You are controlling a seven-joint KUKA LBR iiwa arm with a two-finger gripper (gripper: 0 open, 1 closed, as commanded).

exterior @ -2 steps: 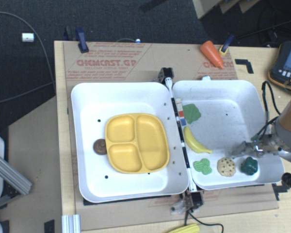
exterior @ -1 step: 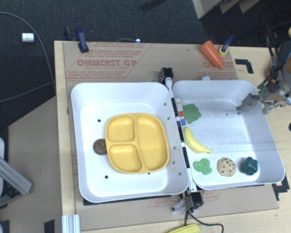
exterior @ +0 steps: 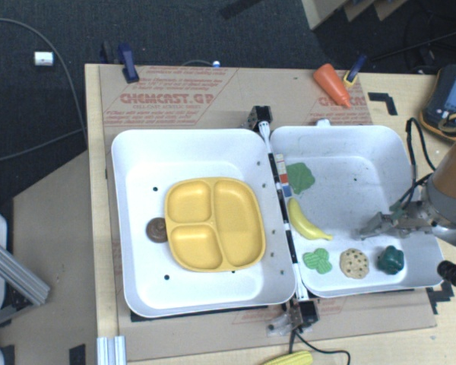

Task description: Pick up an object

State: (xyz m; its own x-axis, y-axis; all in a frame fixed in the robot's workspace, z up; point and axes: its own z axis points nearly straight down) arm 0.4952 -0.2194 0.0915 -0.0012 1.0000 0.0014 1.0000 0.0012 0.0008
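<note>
While the tool [exterior: 367, 229] is hovered in the right bin [exterior: 342, 139], fingers spread and gripping zilch, nothing's been picked up yet. The cookie [exterior: 354, 263] is sat just near of it, between a green toy [exterior: 317, 260] and a dark green one [exterior: 391, 260], so the whole grab is left.

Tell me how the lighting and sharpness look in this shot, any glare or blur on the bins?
Camera view: even overhead light, soft shadows under the yellow divided plate and along the left bin walls; the white bins are bright, nearly washed out; the right bin floor looks scuffed and grey; the pincer is slightly soft, small toys like the banana stay fairly sharp.
</note>
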